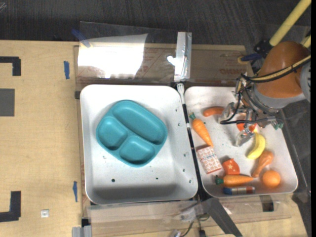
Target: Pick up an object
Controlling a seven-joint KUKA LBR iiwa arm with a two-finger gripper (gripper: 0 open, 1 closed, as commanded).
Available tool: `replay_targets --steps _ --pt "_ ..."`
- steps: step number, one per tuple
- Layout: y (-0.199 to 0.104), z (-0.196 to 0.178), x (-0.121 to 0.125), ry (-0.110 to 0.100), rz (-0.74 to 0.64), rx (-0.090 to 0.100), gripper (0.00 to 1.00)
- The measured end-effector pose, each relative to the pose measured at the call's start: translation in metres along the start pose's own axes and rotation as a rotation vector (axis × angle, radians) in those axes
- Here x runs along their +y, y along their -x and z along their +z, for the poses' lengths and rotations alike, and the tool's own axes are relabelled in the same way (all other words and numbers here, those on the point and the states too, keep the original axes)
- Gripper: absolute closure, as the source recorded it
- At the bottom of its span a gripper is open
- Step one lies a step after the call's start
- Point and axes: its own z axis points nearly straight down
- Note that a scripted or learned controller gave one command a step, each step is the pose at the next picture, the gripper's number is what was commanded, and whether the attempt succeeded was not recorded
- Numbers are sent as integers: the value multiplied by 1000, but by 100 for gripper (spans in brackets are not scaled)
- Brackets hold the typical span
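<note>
The gripper (243,132) hangs low in the right bin (289,179), and whether it grasps anything cannot be told. A small red object (247,127) sits right at its tip, the banana (256,146) just below it. An orange carrot (202,132) lies well apart to its left.

Right white bin (289,158) holds a scatter of toy food: a tapered orange carrot (201,131) lying at a slant near the left wall, a curved yellow banana (256,146) toward the right side, and a round orange fruit (271,178) in the near right corner. A flat white card printed in red (209,160) lies tilted just below the carrot, with a small red tomato-like piece (231,167) beside it. A second carrot (238,179) lies flat along the near edge.
</note>
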Motion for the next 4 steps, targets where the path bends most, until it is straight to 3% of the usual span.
replay_targets --steps 1,2,3,4 --pt "-56 -1 -1 0 41 2 0" --pt "-29 -1 9 -1 87 -1 0" --pt "26 0 13 1 -51 0 0" --pt "-53 -1 18 0 13 2 0"
